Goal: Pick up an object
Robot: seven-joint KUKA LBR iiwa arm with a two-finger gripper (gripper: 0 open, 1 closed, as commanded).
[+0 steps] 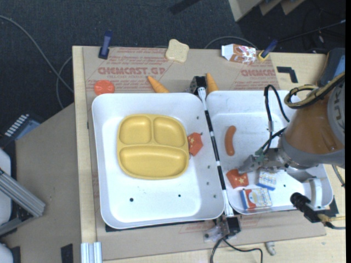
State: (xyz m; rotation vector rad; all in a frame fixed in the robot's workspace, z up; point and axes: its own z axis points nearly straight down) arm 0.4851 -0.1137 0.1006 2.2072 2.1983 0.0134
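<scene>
One gripper is all I have here, low in the right bin, toward its near edge, and I cannot tell how it is set. Nothing shows in its grasp. It points toward the bin's left wall, and just ahead of it lies a small red piece, close to that wall and to the near-left corner. This looks to me like the approach, with the grab not yet made.

A little beside my wrist, toward the near edge, sit a small blue-and-white packet and a flat carton with red and blue print, the carton almost at the near rim. The likeliest target beyond the red piece is the sausage, which lies apart from me toward the bin's middle, near the left wall. Its long axis runs from the far edge to the near edge, tilted only slightly.

The risks, as I judge them: the red piece is small and flat, so I may close above it and come away with nothing. It is crowded by the wall, which could block one side. The packet may be nudged or caught instead.

In the left bin rests a yellow divided tray, with another red piece touching its right edge.
</scene>
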